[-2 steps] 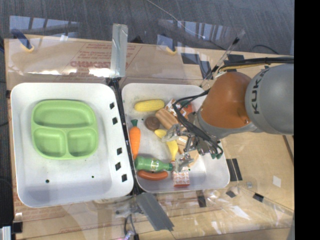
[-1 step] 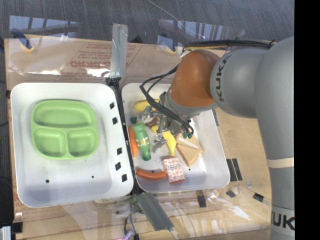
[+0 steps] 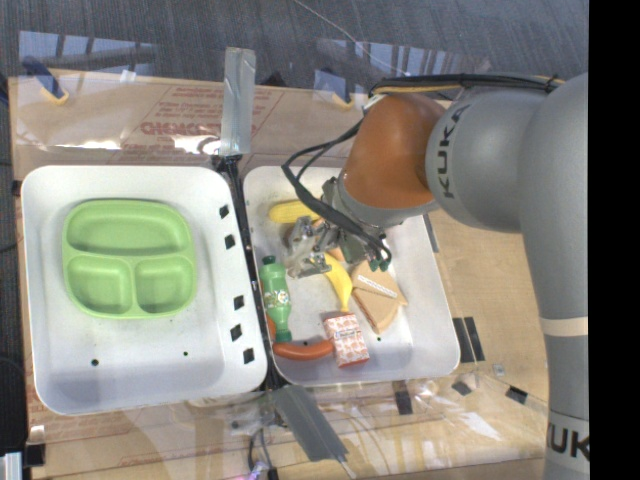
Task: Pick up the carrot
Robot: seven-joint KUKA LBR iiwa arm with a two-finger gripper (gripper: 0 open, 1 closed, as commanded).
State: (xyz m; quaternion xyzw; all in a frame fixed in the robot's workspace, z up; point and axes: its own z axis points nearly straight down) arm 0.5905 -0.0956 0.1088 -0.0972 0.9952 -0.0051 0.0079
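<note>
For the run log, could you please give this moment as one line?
gripper: low in right bin, above banana | carrot: lying at bin's front edge, not held | green tray: left bin

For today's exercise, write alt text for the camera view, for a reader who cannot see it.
A grey robot arm lowers its gripper into the right white bin, over a banana. An orange carrot lies at that bin's near edge, beside a green bottle, a red-patterned packet and a sandwich. The left bin holds a green divided plate.
</note>
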